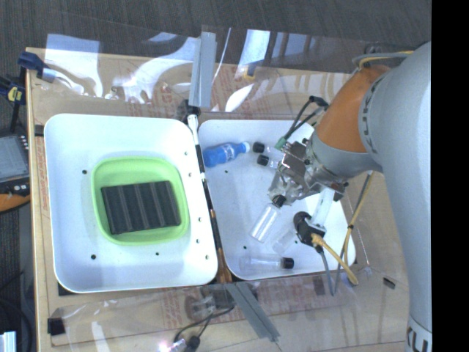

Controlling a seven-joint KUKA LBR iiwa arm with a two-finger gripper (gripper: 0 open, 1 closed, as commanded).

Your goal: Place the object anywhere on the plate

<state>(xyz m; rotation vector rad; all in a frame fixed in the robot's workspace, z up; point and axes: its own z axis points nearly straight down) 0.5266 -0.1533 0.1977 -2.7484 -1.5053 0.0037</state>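
Note:
A green plate [139, 174] with a dark ribbed insert lies in the left bin [66, 145]. In the right bin [234, 196] lie a blue bottle [223, 154] near the back left, a clear tube [265, 222] in the middle, and a small clear vial with a black cap [267, 262] near the front. My gripper [282, 193] hangs low over the right bin, just above the upper end of the clear tube. The wrist hides its fingertips.
A small black-capped piece [261, 149] lies beside the blue bottle, and another dark cap [262, 160] sits close by. Cables and a yellow hose [333, 255] trail from the wrist over the bin's right side. A metal divider [201, 174] separates the bins.

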